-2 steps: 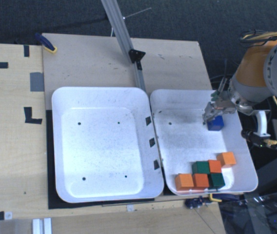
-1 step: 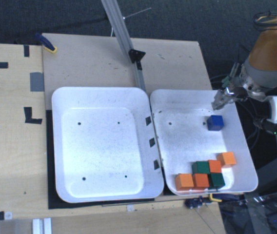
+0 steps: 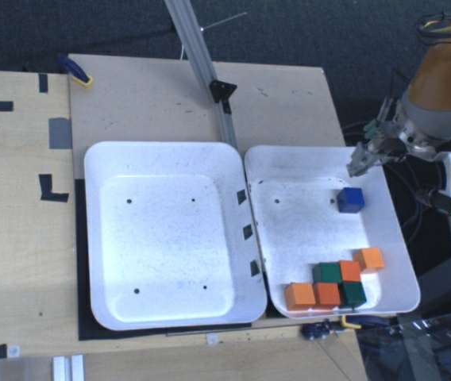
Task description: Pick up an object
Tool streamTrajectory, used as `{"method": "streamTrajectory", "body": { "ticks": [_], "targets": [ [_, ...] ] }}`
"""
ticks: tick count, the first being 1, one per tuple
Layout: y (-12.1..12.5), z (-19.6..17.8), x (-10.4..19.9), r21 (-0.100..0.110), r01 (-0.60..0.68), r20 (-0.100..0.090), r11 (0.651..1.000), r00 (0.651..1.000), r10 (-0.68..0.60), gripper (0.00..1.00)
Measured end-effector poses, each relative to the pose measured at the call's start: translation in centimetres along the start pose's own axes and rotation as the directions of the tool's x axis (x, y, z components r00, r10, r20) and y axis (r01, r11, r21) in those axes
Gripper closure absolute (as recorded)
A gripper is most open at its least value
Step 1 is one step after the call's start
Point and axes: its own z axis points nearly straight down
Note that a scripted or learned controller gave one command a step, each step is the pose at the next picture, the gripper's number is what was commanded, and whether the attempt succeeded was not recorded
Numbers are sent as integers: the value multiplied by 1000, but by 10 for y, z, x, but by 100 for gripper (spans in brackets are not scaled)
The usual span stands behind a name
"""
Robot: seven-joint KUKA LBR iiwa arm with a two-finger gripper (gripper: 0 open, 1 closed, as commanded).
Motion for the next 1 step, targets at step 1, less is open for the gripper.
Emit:
{"method": "streamTrajectory", "body": {
  "ticks": [1],
  "targets": [
    [-17, -1, 50, 3, 4, -1, 1000, 1000, -4, 100]
  ]
}}
